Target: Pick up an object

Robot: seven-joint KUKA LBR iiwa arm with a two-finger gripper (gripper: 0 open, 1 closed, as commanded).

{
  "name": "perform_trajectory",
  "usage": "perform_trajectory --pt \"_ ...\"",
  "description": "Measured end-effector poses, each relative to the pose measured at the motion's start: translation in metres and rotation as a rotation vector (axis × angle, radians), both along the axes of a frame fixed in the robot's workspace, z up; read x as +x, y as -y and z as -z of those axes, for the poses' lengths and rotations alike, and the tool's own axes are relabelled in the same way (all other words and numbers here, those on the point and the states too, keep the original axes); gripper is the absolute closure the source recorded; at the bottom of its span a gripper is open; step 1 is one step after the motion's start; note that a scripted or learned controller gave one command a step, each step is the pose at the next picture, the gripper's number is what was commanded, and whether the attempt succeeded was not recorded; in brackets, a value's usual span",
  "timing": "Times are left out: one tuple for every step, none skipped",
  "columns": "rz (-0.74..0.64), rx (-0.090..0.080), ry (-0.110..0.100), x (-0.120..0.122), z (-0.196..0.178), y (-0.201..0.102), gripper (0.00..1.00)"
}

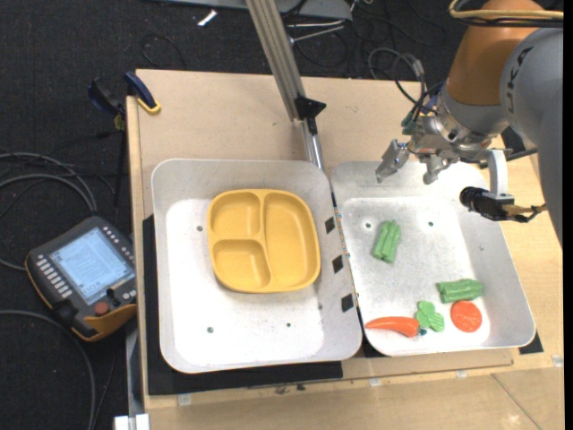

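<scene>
The right bin (501, 267) holds a green ridged piece (387, 240) near its middle, another green piece (460, 288) at the right, a red round slice (466, 316), a small green leafy piece (431, 316) and an orange carrot (394, 326) at the front. My gripper (413, 167) hangs open above the far edge of that bin, with nothing between its fingers. It is well beyond the green ridged piece.
A yellow divided plate (265, 240) lies in the left bin (179, 267). A slanted metal pole (277, 47) runs from the top down to the gap between the bins. A teach pendant (82, 276) lies left of the bench.
</scene>
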State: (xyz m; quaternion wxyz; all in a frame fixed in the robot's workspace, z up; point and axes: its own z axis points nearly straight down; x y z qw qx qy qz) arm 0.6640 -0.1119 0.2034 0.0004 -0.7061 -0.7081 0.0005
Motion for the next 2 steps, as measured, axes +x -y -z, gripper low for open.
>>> perform_trajectory --pt "0.000 -0.001 0.000 0.000 0.000 0.000 0.00" --pt "0.002 0.000 -0.005 0.002 0.064 0.002 0.00"
